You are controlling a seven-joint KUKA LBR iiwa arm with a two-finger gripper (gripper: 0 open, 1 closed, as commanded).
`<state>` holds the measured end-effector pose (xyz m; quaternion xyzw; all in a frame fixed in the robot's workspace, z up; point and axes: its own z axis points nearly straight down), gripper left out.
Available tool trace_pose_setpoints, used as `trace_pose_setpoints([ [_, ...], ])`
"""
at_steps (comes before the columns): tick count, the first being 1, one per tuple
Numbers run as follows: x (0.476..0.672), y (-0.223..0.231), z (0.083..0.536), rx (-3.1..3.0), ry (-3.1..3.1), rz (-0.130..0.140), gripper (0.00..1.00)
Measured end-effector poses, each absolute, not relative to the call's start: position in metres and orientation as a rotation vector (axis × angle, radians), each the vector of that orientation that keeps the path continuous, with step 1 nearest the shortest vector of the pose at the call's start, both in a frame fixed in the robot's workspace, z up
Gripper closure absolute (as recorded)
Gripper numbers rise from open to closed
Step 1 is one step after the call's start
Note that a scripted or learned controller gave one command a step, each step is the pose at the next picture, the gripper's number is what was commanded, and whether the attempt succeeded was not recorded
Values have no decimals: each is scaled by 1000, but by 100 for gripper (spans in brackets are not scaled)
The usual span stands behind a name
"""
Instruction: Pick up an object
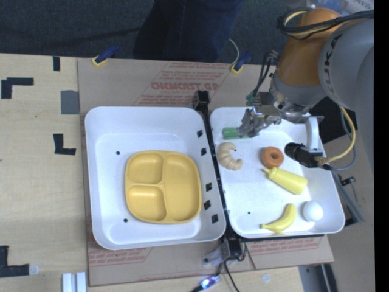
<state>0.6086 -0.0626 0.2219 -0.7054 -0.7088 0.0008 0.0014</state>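
Hovering at upper centre-right of frame, gripper [250, 126] sits over the green piece [231, 132] in the right bin [331, 196], finger state unreadable; risk: closing off-centre nudges it toward the croissant [229, 155].

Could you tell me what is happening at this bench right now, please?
A grey arm reaches into the right bin, its claw low at the far left corner, right by a green item. Nothing is visibly held. A croissant, doughnut, yellow bottle, banana and white ball lie around that bin. The left bin holds a yellow divided plate.
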Motion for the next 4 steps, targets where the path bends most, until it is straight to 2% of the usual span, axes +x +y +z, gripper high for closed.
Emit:
trace_pose_setpoints([
  [1,577,-7,224,-2212,-2225,3,100],
  [2,571,-2,218,-2218,-2222,4,100],
  [3,566,1,232,-2219,-2223,0,100],
  [4,574,7,214,-2219,-2221,6,100],
])
